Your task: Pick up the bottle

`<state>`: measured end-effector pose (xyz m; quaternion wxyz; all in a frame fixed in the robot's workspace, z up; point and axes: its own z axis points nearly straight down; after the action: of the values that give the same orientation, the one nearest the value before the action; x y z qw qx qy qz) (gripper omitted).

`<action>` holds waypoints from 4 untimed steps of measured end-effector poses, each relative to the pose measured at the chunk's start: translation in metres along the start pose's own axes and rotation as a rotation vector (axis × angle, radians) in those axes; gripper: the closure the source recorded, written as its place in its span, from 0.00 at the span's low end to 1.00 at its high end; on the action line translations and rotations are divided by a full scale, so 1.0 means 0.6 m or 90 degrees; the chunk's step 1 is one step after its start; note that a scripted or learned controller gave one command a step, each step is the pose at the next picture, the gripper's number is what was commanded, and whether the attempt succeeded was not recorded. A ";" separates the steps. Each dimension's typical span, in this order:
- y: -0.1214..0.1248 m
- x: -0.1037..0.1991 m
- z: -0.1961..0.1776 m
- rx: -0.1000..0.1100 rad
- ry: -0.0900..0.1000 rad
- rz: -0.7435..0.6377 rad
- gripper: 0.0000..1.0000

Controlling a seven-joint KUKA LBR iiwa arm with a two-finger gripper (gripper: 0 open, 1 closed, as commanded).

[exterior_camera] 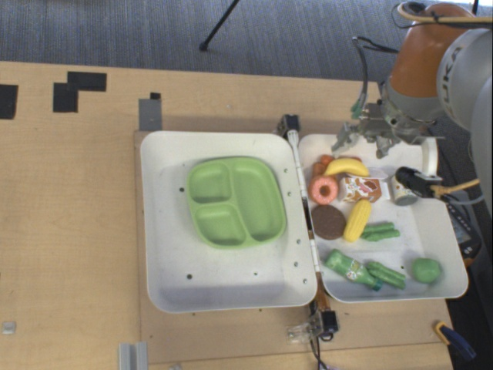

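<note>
Pincer (375, 133) poised over right bin's (443, 237) far edge, fingers spread, holding nothing. Green bottle (351, 269) lying at near-left corner. Approach step, seemingly; next: travel toward bottle, descend, close.

Two bins sit side by side on the counter (69, 230); the left bin (162, 284) holds a divided plate (235, 201); the right bin (443, 230) holds a banana (347, 166), donut (323, 190), corn (357, 219) and, nearest the front, the bottle (350, 268); the tool (377, 136) hangs over its far end.

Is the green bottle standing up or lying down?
Lying down: the green bottle rests on its side, flat on the right bin's floor.
</note>
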<state>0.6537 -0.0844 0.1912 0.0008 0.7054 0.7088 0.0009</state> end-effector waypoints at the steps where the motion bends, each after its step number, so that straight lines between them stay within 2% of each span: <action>1: 0.002 0.002 -0.019 -0.002 0.000 -0.002 1.00; 2: -0.065 -0.060 -0.063 0.001 0.000 0.105 1.00; 3: -0.110 -0.160 -0.253 -0.001 -0.002 -0.160 1.00; 4: -0.026 -0.079 -0.185 -0.001 -0.001 -0.290 1.00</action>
<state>0.6383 -0.1320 0.3021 0.0020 0.5270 0.8499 0.0009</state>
